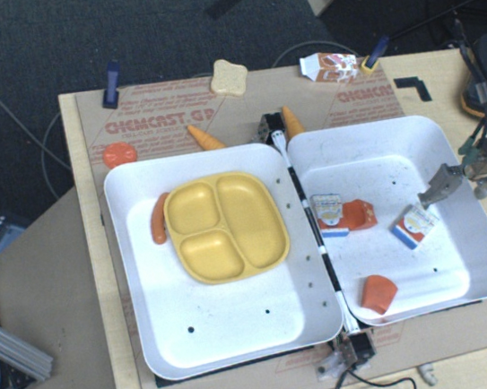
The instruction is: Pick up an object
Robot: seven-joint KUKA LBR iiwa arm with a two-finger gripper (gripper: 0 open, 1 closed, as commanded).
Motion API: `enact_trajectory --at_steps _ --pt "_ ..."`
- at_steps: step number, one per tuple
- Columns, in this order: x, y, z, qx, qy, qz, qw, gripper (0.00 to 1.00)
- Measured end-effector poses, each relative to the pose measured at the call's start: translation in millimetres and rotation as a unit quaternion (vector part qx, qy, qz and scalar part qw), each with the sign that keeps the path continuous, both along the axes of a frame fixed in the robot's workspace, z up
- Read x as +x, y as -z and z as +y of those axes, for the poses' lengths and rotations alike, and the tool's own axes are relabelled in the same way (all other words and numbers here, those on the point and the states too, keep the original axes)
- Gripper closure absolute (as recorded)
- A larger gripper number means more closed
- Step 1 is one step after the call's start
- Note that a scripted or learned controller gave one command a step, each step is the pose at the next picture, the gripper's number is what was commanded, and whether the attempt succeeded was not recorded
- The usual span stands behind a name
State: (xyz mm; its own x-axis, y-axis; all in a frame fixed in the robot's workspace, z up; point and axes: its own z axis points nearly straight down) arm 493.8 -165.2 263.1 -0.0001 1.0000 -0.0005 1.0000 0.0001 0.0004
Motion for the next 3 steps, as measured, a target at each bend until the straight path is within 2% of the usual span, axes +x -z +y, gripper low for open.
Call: enact_trajectory --at_steps 1,2,3 --pt "28.3 172.7 46.7 0.0003 -0.001 0.0 1.0 0.0" --pt "109.3 178.4 71.5 0.0003 -0.001 0.0 1.0 0.0" --pt "78.1 178.7 58.9 0.0005 0.0 0.001 1.0 0.0"
